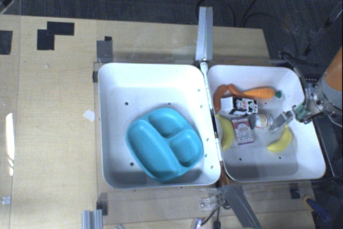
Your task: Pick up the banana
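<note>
Bananas, two: one (226, 134) lower centre, one (282, 141) beneath the gripper (280, 122), which reached from the right, finger state unclear.

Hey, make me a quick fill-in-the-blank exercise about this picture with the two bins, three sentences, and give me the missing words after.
1. The blue divided plate lies in the ____ bin.
2. The carrot in the right bin is colored ____.
3. The gripper reaches in just above the banana from the view's ____ side.

Missing words: left; orange; right
</note>
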{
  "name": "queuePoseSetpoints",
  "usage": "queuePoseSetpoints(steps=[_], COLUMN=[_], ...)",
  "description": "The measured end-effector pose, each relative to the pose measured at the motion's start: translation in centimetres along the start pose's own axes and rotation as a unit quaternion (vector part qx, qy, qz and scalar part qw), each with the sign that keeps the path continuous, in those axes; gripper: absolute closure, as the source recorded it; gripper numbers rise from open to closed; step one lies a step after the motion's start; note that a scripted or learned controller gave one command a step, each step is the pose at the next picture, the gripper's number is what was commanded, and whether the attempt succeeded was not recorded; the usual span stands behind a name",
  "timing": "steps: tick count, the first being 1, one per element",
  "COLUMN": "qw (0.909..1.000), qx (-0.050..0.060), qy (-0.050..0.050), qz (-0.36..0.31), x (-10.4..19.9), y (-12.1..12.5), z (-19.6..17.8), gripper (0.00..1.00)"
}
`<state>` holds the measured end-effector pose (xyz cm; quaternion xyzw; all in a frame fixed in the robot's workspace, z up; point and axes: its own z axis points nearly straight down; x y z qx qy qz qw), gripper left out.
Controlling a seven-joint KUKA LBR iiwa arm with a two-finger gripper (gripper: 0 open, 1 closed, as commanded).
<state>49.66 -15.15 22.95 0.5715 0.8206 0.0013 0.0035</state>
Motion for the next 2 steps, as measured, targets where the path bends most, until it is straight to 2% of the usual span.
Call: queuePoseSetpoints(steps=[1, 2], qw=[0.9996, 0.9996], qx=[-0.002, -0.004], qy=[-0.002, -0.002], qz=[0.029, 0.027], x=[-5.1, -5.1], y=[-2.1, -1.9], z=[14.0, 12.9], gripper=[0.00, 1.00])
